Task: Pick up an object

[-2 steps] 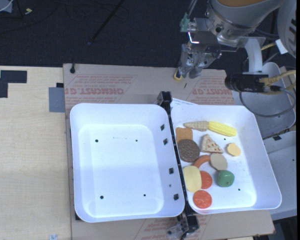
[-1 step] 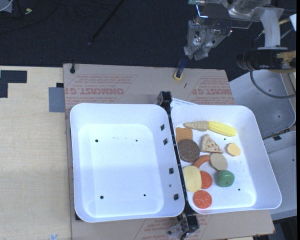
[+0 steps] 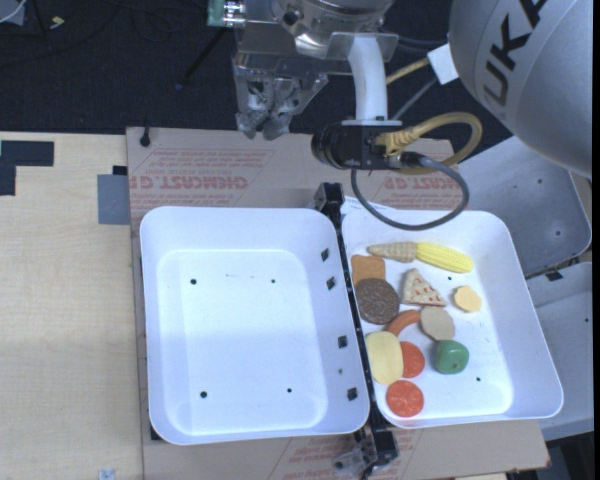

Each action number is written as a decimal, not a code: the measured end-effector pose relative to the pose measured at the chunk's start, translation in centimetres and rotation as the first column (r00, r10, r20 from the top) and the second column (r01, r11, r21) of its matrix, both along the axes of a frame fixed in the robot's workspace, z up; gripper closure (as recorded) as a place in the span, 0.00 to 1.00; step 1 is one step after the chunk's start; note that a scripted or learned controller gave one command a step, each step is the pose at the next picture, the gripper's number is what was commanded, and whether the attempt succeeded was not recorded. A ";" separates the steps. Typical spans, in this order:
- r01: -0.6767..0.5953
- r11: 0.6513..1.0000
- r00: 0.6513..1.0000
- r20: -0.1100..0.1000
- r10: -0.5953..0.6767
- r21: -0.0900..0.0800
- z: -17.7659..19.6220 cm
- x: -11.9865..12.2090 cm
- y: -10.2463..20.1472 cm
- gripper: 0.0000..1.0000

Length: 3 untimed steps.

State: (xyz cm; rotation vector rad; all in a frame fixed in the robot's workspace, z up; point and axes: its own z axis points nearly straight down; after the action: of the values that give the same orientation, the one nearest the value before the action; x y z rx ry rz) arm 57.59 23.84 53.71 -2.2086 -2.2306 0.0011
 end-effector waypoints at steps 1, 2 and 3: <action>0.013 1.000 1.000 0.000 -0.013 -0.003 0.0 4.7 -5.2 1.00; 0.006 1.000 1.000 -0.014 -0.006 -0.006 -13.9 -2.9 0.7 1.00; 0.011 1.000 1.000 0.008 -0.011 0.000 -6.9 7.0 0.6 1.00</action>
State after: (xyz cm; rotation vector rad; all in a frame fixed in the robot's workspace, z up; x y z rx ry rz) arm 64.61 24.43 46.79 -2.2240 -2.2226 -0.0076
